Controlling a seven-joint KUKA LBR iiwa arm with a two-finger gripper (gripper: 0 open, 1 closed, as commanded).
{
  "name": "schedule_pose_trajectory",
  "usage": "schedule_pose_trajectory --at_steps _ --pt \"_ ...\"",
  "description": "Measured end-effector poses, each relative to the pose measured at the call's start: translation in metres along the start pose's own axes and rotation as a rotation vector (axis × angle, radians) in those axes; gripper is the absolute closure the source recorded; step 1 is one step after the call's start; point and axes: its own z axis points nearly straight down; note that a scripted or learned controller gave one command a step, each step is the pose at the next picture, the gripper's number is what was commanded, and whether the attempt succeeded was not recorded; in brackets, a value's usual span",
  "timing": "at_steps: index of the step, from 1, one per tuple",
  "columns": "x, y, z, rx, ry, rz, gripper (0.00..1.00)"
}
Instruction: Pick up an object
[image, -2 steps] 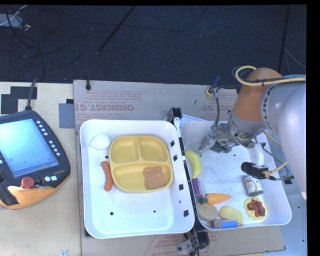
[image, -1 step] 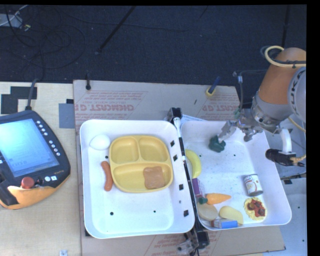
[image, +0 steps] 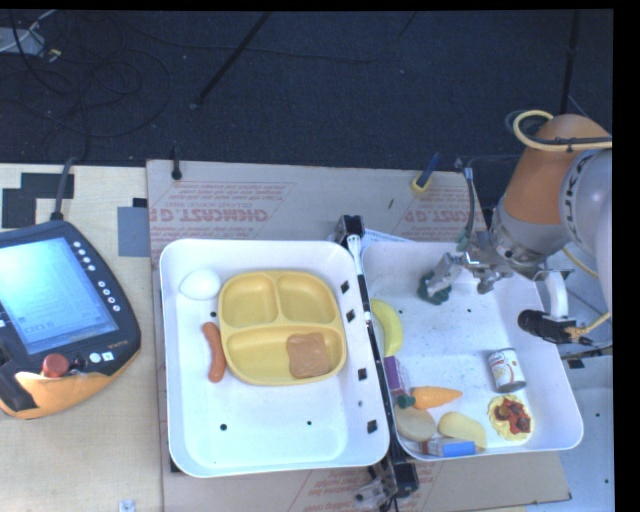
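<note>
My gripper (image: 461, 286) hangs over the back part of the right bin (image: 570, 425), open, with nothing between its fingers. Its left fingertip (image: 436, 290) is just above the bin floor. In the same bin, nearer the front, lie a small can (image: 506, 369), a pizza slice (image: 511, 417), a carrot (image: 436, 397), a yellow lemon-like piece (image: 461, 428) and a pale piece (image: 415, 424). A banana (image: 388, 326) rests against the bin's left wall. All of these lie apart from the gripper.
The left bin (image: 190, 440) holds a yellow divided plate (image: 250, 300) with a toast slice (image: 310, 354), a sausage (image: 214, 351) and a white egg (image: 199, 285). A purple item (image: 394, 375) and a blue item (image: 458, 449) lie in the right bin. A tablet (image: 55, 300) sits left of the bins.
</note>
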Motion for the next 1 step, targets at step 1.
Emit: schedule_pose_trajectory --at_steps 1 --pt "0.0270 0.0001 0.0424 -0.001 0.000 0.000 0.00"
